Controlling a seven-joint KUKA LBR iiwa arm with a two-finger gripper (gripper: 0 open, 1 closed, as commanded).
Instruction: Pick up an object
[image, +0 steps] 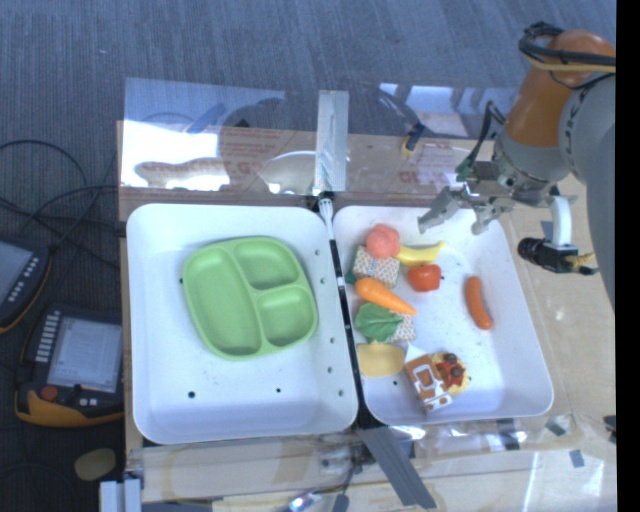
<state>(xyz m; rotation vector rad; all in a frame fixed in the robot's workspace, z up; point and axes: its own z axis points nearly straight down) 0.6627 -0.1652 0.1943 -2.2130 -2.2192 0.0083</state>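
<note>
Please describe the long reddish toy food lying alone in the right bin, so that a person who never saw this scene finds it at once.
Start at the right white bin. Most toy foods crowd along its left side; look to the right of them for the sausage, lying by itself on bare white floor. It is a slim orange-red stick with rounded ends, touching nothing.
</note>
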